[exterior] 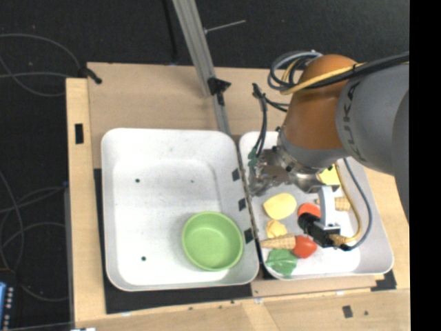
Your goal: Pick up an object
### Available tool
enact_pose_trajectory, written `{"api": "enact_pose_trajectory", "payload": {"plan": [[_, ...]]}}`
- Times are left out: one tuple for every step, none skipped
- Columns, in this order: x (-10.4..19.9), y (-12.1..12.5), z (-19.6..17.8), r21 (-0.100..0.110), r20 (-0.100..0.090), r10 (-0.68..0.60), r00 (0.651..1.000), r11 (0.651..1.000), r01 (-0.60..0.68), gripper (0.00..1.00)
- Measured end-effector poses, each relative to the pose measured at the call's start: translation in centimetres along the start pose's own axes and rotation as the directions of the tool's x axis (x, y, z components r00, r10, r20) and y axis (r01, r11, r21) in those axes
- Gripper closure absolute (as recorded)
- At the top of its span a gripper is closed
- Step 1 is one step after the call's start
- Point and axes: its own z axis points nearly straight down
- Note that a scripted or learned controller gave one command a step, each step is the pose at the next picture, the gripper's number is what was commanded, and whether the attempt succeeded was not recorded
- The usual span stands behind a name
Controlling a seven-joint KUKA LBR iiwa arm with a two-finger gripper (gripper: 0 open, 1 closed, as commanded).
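**Arm working low over crowded right bin, no pick yet showing**

Nearest the camera, a green bowl (212,241) is sitting alone in the front corner of the left bin (138,164), well apart from the action. Beside it, across the divide, the front of the right bin (375,250) is holding the likely targets: a green piece (281,261), a red tomato-like item (305,246) and a tan cone-shaped stick (279,242) are lying bunched together, with a yellow lemon-shaped item (280,205) just behind them. The gripper (264,176) is hanging just behind and to the left of that yellow item, near the bin's inner wall, and whether it is open or closed cannot be told from here; nothing is visibly caught in it. The task therefore appears to be at the reaching stage, with the grasp and lift both left to do. Farther back, the orange-banded arm (324,109) is looming over the bin, and a metal post (196,36) is slanting away across the surface (138,95).
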Motion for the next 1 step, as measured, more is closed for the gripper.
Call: {"api": "enact_pose_trajectory", "payload": {"plan": [[5.18, -1.82, 0.50, 0.002, 0.001, 0.000, 1.000, 1.000, 0.000, 1.00]]}}
